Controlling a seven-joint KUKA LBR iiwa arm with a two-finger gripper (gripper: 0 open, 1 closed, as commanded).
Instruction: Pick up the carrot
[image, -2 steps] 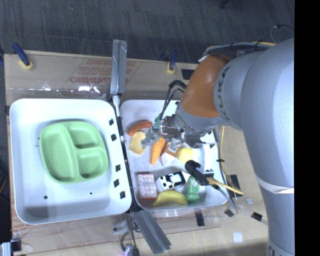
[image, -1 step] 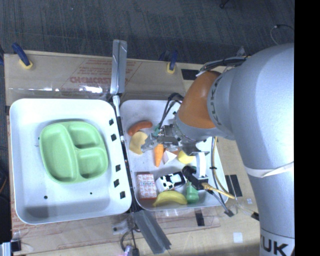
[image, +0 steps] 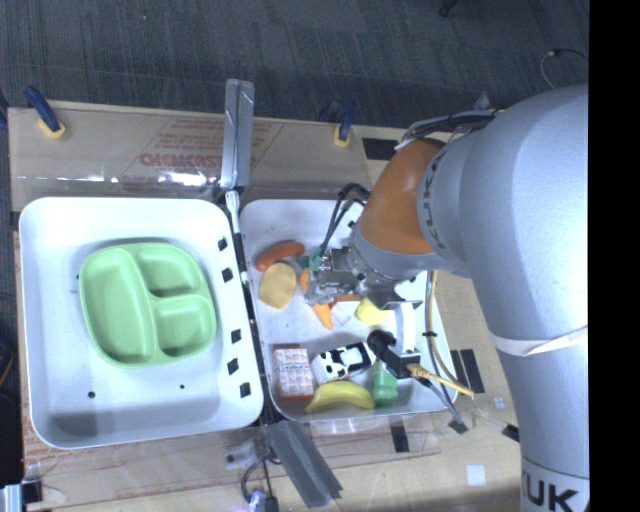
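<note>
One carrot, light, stiff, tapered: we judge mid-body best for gripper; finger state we cannot tell.

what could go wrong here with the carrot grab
The gripper is low in the right bin, over the carrot, of which just an orange tip shows. The yellowish piece and sausage lie very close, so it may nudge or catch those. The pointed carrot could also slip out.
</note>
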